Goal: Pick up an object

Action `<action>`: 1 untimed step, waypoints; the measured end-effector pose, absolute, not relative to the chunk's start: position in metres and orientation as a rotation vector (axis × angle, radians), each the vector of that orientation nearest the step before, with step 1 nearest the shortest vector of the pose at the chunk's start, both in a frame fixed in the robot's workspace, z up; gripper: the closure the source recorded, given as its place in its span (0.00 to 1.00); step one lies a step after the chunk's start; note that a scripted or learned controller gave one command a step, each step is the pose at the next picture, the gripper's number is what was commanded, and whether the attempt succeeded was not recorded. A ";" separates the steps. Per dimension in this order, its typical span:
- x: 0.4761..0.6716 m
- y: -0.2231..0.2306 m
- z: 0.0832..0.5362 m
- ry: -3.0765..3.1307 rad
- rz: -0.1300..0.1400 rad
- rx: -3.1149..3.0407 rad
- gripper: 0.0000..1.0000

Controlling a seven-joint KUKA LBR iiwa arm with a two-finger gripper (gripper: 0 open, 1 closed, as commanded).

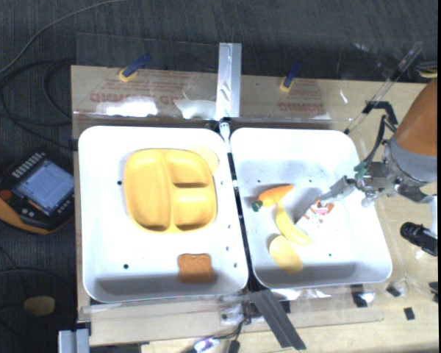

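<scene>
The right bin [338,142] holds an orange carrot [274,194], a yellow banana [289,228], a round pale-yellow fruit [284,253] and a small white and red item [320,212]. My gripper [338,189] reaches in from the right and hangs low over the bin's right half. Its tip is just above and to the right of the small white and red item, and I see nothing held in it. The carrot and banana lie to its left.
The left bin [103,263] carries a yellow divided plate [170,188] and a brown bread-like piece [195,267] near its front wall. A metal divider [237,212] separates the bins. Clips and plastic sheeting lie along the bench's back edge.
</scene>
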State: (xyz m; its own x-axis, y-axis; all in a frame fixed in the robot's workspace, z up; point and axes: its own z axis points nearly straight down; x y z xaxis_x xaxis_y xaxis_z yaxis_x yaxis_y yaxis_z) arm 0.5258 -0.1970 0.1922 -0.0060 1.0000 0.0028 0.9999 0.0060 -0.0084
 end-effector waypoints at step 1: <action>0.538 -0.146 0.118 -2.441 -0.004 -2.010 0.00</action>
